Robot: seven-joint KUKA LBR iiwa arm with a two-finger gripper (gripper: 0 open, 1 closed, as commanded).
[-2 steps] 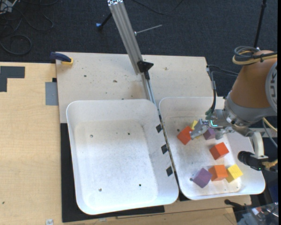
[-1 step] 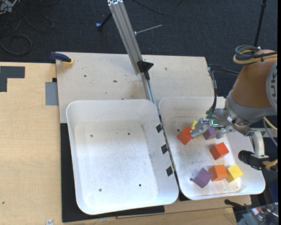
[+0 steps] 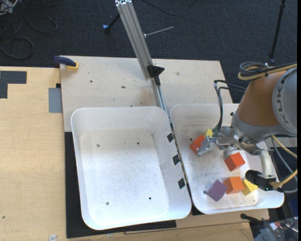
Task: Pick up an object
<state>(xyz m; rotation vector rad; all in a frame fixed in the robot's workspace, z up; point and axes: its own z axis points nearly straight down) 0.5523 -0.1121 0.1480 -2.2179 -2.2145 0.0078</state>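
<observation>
1. The pincer point(image 3: 204, 147) is lowered into the right bin point(image 3: 200, 119), beside an orange-red block point(image 3: 196, 143); its grip cannot be told.
2. Grasping seems in hand; closing, then lifting, is called for.

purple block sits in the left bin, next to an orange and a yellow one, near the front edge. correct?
Not quite: the camera view shows the purple block in the right bin, not the left. The rest holds: it sits beside an orange block and a yellow block, near the front edge.
</observation>
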